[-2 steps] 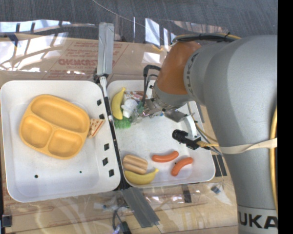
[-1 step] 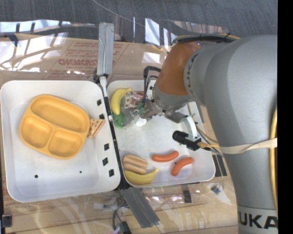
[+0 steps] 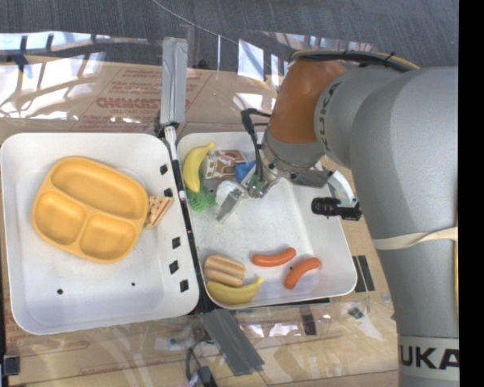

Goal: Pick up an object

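left bin [image 3: 32,297]: holds a yellow divided plate [image 3: 90,208] with three compartments, nothing visible in them. a small cracker [image 3: 158,210] lies just off the plate's right rim, touching or nearly touching it, close to the divider between the bins.

right bin [image 3: 339,256]: candidates for the pick sit in two groups. upper left corner: a banana [image 3: 194,168] along the left wall, something green [image 3: 200,200] at its lower end, a small printed carton [image 3: 223,166] beside it, and a blue item [image 3: 244,170] partly hidden under the arm. front of the bin: a hot dog bun [image 3: 224,269], a second banana [image 3: 235,291] curved against the front wall and touching the bun, then two sausages [image 3: 273,257] [image 3: 302,271] lying near each other with open floor around them.

end effector [image 3: 235,200]: low over the upper-left group, just right of the green item and below the carton. a pale fingertip points down-left; cannot tell whether the fingers are open or closed, and nothing is seen between them.

judgement: step in hand looks like the descent onto a thing in the crowded corner. the things there are touching, so a finger could land on a neighbour and push it rather than straddle one piece. better to come straight down with the fingers across the narrow side of a single item, clear of the bin wall, close only at floor level, then lift slowly and check the hold. the sausages would be the easier target if this try slips.
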### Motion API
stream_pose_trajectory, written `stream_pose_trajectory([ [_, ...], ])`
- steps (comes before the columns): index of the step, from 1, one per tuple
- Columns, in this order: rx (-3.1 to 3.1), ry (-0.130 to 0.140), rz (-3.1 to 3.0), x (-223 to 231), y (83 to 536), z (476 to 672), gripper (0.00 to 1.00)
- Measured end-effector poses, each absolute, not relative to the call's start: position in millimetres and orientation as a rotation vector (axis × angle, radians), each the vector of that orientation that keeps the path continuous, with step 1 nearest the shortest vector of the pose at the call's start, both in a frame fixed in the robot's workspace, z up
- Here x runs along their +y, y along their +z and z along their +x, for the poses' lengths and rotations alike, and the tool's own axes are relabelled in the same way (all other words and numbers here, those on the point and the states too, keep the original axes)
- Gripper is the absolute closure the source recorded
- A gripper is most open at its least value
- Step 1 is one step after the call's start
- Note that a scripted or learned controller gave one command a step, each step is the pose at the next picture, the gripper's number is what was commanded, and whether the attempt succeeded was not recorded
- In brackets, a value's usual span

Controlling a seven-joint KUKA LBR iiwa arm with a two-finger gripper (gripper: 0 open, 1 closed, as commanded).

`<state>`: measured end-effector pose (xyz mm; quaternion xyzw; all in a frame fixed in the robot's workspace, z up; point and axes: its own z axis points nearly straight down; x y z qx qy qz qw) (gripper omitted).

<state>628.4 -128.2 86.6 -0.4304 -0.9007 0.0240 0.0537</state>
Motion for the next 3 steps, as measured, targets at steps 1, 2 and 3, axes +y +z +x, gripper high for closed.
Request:
stream_pose_trajectory([
  [1, -2.889, 0.004, -1.260, -197, 207, 576.7, 0.00],
  [2, -2.834, 0.000, -1.352, -160, 91, 564.1, 0.00],
  [3, -2.592, 0.005, -1.769, -194, 91, 654.8, 0.00],
])
